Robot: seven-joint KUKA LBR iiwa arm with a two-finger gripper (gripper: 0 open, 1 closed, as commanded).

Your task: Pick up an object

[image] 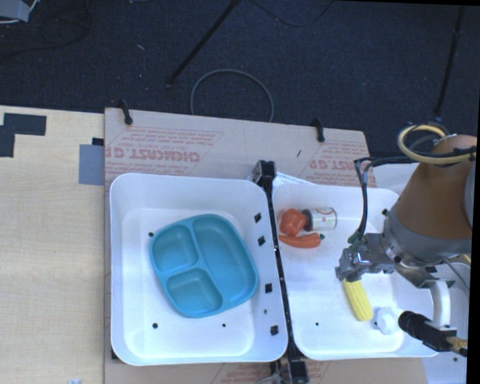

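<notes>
In the right bin [321, 336], a yellow corn cob [358, 300] lies near the middle, slanting down to the right. My gripper [351, 267] hangs right over its upper end. An orange toy [291, 222] with a small silver-white can [322, 218] beside it and a red-orange carrot-like piece [300, 241] lie at the bin's far left. A small white object [385, 322] rests by the corn's lower end.
The left bin [134, 222] holds a blue divided plate [203, 264]. A black divider [272, 269] with clips runs between the bins. The arm's orange band and grey body [431, 213] cover the right bin's right side. Cables loop above the wrist.
</notes>
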